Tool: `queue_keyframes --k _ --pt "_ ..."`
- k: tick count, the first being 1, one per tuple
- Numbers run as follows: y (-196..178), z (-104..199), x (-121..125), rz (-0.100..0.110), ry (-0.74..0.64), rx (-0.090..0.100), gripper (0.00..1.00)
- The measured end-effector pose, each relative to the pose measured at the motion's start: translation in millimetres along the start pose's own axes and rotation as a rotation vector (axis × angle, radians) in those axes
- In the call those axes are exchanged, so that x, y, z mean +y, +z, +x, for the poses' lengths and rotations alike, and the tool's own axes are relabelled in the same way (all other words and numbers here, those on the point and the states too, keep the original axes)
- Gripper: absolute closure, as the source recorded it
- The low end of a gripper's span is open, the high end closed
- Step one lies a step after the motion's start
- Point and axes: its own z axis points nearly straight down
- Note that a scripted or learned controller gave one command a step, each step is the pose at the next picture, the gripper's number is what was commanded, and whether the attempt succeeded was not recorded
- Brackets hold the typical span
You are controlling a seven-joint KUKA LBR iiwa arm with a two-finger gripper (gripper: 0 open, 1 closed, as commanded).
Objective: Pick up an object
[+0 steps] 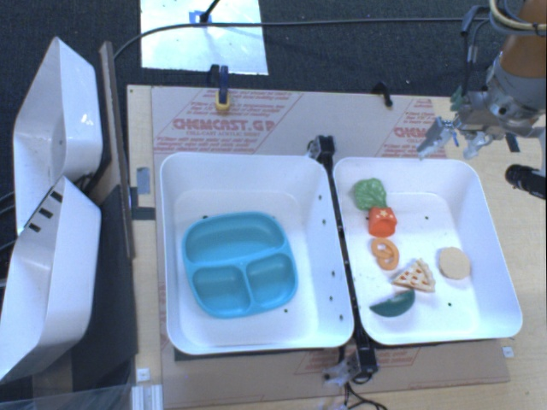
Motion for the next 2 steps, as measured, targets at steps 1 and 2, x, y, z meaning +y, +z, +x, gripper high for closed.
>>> queue_keyframes --k 1,2 --pt "-5.2 0.3 1.1 -0.009 -0.001 -0.001 0.00" --pt "54.6 7.5 1.3 -0.004 -0.001 0.000 0.00"
